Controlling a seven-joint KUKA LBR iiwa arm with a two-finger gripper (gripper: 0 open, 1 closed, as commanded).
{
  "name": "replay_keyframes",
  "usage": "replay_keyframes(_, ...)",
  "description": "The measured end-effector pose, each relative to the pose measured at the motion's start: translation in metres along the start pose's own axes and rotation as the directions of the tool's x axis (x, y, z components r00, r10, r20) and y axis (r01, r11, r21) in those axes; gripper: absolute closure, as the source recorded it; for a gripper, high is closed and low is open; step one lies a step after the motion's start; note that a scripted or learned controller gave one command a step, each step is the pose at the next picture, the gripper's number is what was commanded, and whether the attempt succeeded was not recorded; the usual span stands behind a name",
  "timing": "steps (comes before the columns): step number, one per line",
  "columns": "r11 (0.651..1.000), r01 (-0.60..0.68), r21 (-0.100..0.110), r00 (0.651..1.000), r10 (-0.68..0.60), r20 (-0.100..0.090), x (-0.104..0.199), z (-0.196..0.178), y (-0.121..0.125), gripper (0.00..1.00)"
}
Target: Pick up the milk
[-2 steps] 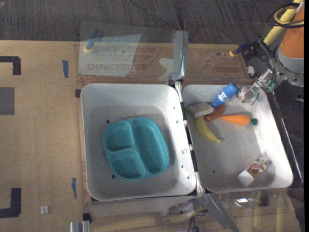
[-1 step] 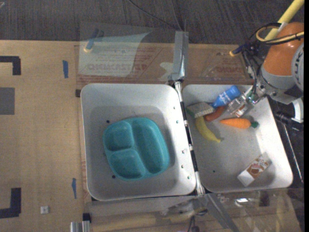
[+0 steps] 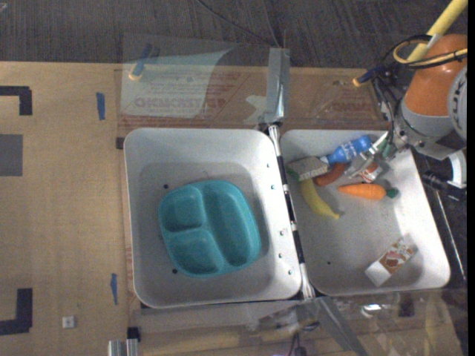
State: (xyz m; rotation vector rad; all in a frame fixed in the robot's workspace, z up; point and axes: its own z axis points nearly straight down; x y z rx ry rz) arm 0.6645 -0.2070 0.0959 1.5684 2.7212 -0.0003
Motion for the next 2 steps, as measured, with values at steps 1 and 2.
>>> replay_keyframes(1,0.994,0.112,0.005,0.994,-0.112,-0.009,-0.01,-0.003,-0.004,0.0)
replay_keyframes(2,0.994,0.114,-0.002,0.994,-0.114,0.005,-0.013,-0.018,-0.002,1.0)
